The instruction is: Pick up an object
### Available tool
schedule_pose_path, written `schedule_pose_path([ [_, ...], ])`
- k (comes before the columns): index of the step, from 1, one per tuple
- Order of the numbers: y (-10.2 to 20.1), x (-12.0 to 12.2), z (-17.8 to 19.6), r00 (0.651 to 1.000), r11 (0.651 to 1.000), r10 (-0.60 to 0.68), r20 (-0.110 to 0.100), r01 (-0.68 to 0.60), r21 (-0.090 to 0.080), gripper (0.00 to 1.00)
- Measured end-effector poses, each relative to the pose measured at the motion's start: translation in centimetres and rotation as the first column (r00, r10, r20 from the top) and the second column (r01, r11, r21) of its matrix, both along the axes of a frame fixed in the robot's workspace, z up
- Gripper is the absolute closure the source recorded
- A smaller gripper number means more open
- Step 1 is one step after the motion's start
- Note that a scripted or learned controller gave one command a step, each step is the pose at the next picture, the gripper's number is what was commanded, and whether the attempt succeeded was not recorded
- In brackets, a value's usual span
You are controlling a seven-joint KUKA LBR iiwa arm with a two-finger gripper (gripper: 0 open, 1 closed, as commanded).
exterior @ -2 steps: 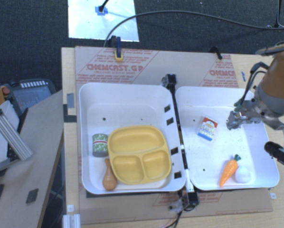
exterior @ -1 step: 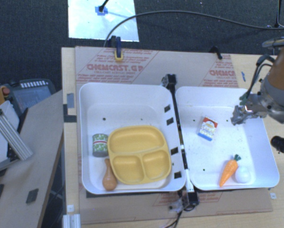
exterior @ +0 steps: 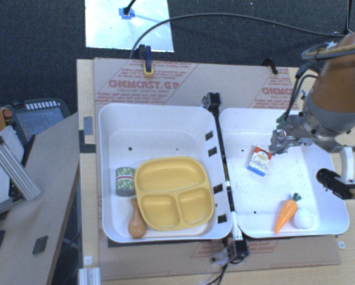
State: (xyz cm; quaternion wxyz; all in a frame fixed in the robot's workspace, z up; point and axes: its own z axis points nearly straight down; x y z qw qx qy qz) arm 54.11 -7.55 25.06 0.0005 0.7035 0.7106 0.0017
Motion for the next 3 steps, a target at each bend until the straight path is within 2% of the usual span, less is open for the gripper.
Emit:
schedule_pose_path([
  [1, 4.8, 0.3, 0.3, 1.000, 1.000, 0.000, -0.001, 0.000, 0.000, 1.00],
  [3, 14.0, 0.6, -1.6, 1.000, 1.000, -0.001, -0.003, 0.001, 0.000, 1.00],
])
